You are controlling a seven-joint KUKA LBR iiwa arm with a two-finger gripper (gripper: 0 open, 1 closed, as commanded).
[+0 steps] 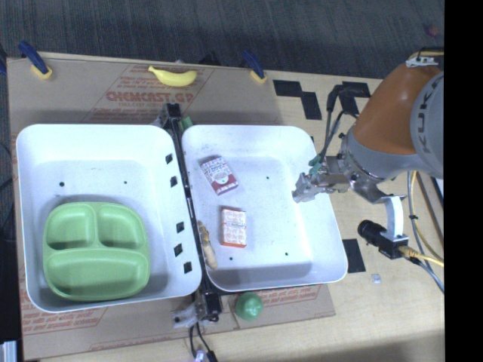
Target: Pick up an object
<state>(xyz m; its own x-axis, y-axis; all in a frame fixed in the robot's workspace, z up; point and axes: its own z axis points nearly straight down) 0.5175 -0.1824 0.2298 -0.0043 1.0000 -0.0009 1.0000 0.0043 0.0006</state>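
**A:** Where is the arm, relative to the right bin (pixel 324 259)?

**B:** The gripper (pixel 303 189) hangs over that bin's right-hand wall, about halfway along it. I can't tell from here whether it is spread or closed; the tip is a small grey blur. Nothing is visibly held.

**A:** And what could it pick up?

**B:** Two small packets lie on the bin's floor, left of centre: a red packet (pixel 218 174) nearer the far wall, and an orange-and-white packet (pixel 233 227) just below it, nearer the near wall. Both are well apart from the gripper.

**A:** What might go wrong?

**B:** I'd guess a descent here would hit the wall or close on nothing. Both packets lie flat, so they could slide away instead of lifting.
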